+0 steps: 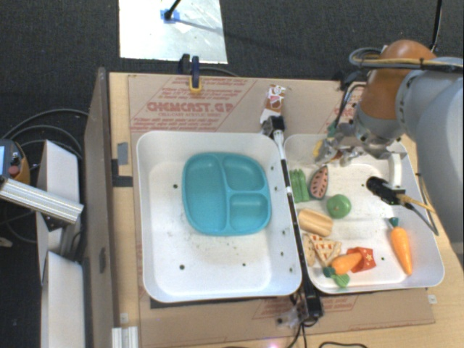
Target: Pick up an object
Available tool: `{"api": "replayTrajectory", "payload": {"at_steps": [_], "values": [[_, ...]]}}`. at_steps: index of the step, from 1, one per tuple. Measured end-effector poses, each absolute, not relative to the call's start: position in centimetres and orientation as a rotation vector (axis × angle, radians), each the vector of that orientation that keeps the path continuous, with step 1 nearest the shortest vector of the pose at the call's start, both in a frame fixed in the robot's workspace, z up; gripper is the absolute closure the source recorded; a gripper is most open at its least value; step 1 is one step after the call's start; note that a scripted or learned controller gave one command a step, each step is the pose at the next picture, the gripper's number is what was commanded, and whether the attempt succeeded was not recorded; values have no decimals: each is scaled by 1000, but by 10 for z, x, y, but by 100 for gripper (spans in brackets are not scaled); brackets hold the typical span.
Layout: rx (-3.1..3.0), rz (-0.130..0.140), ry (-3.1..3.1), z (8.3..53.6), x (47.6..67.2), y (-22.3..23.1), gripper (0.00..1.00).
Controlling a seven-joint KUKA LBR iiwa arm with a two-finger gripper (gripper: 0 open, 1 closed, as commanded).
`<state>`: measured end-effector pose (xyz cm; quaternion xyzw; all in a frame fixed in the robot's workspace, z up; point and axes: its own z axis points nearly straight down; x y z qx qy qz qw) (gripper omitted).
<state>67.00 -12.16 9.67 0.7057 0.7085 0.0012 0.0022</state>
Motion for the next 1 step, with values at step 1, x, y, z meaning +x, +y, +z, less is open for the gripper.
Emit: {"api": "replayTrajectory", "payload": {"at_steps": [1], "values": [[2209, 11, 2231, 190, 604, -52, 100]]}}
